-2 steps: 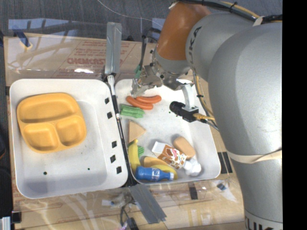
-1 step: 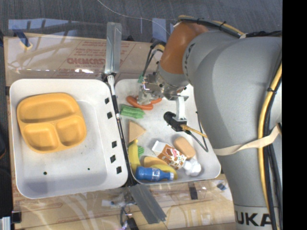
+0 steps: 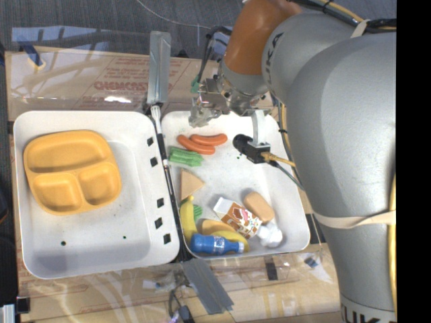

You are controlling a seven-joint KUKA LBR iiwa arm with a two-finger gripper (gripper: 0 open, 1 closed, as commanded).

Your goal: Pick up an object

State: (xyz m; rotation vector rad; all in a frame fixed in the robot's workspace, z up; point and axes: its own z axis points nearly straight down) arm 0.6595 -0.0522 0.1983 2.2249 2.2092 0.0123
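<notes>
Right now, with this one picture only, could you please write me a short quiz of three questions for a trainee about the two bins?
1. True or false: the yellow divided tray lies in the right bin.
2. Multiple choice: which object lies nearest the near rim of the right bin? A) the orange sausages B) the blue bottle C) the green piece
3. Fill in: the gripper hovers above the ___ corner of the right bin, beside the sausages.

Key: 1. False, it lies in the left bin. 2. B. 3. Far left.
</notes>
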